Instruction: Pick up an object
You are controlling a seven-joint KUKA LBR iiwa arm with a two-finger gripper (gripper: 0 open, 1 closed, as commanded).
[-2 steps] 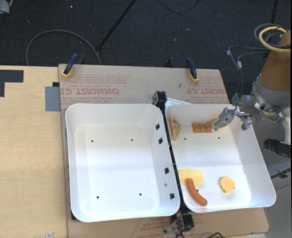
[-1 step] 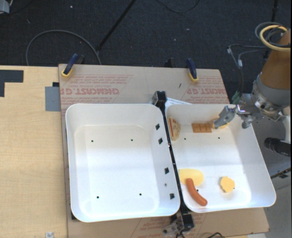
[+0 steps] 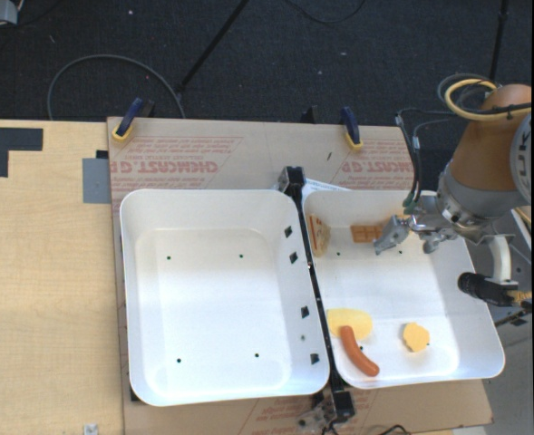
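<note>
A pale wood tabletop (image 3: 40, 270) fills the left of the scene, with black and grey patches stuck near its upper left. On it lies a brown cardboard sheet (image 3: 239, 157) with mirrored red lettering, pinned at its far edge by two clamps with yellow and blue handles (image 3: 129, 120) (image 3: 350, 128). Behind it the floor is dark carpet (image 3: 276, 43), crossed by cables and thin stand legs.

Two shallow white bins sit side by side on the cardboard, joined along a black strip. The left bin (image 3: 135, 243) has only small dark dots on its floor. The right bin (image 3: 470, 333) carries the objects. A red-orange sausage (image 3: 359, 350) lies near the front edge, its long axis running diagonally from upper left to lower right. Its upper end touches a yellow piece (image 3: 351, 320). A smaller yellow chunk (image 3: 415, 337) sits apart to its right. Near the far wall lie a tan waffle-like piece (image 3: 365, 234), long axis left to right, and a bread-like slice (image 3: 319, 234) beside the divider, set roughly front to back.

The arm enters from the right, and the jaws (image 3: 395, 236) hang over the far part of the right bin, just right of the waffle piece. Whether they are spread or closed I cannot tell; nothing is seen between them.
</note>
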